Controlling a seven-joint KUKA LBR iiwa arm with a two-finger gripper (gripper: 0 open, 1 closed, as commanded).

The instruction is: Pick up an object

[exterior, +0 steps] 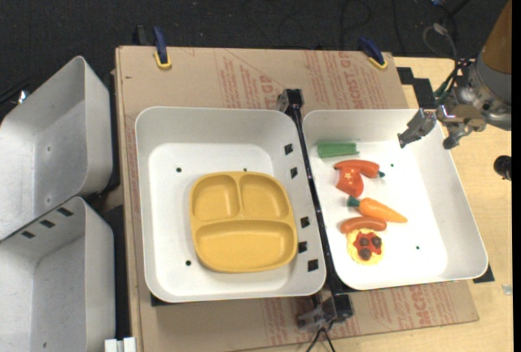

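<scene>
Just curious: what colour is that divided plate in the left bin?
Yellow: the divided plate, plain in the camera view.

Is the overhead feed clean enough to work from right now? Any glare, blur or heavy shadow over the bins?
Camera view: even light, white bins bright but not blown out; soft shadows only, under the yellow tray and toy food. The gripper at the right bin's far corner is slightly soft; the floor behind is dark and grainy.
</scene>
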